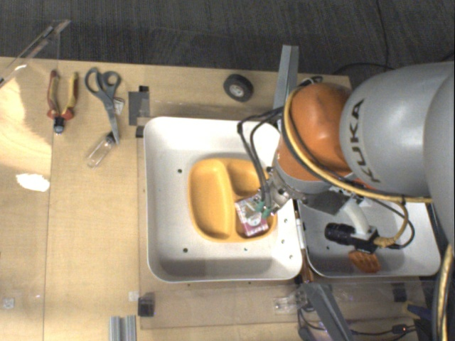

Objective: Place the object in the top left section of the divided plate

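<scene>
1. We see our gripper [261,206] lowered over the right part of the yellow divided plate [212,199], which lies in the left bin [167,190].
2. The object [252,217], a small pinkish packet with a pale top, sits at the plate's near-right corner, just under the gripper; whether the fingers are clenched on it or released we cannot tell.
3. Its long axis seems to run roughly near to far, slightly tilted; which end leads is too small to read.
4. We judge the arm [398,133] reaches across from the right bin [313,258] so the wrist hangs over the plate; the far-left section is uncovered, so the placing looks unfinished.
5. Scissors [106,98] and pliers [60,98] lie on the worktop [85,226], far left.
</scene>
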Robot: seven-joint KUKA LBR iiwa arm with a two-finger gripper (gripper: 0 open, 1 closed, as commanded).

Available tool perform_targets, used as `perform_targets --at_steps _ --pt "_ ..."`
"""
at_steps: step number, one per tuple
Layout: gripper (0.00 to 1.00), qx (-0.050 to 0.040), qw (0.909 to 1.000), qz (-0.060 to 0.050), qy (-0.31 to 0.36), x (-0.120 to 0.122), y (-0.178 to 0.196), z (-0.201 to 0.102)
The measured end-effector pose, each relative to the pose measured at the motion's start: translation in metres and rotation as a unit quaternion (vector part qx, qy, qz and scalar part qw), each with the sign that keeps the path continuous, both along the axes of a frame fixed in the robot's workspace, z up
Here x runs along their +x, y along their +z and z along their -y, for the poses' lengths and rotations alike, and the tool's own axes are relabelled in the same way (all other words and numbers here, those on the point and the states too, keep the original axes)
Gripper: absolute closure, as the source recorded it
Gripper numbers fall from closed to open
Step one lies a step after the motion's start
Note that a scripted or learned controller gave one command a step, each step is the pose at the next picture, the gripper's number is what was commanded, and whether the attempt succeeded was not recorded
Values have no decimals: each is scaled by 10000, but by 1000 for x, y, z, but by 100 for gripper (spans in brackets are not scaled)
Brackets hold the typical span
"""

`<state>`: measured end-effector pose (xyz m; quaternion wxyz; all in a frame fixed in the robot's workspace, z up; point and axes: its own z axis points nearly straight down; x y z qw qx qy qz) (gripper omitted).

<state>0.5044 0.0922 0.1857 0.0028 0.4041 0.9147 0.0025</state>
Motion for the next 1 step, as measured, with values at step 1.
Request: perform_targets --at_steps 1 --pt "100 -4 9983 13 587 -16 121 -24"
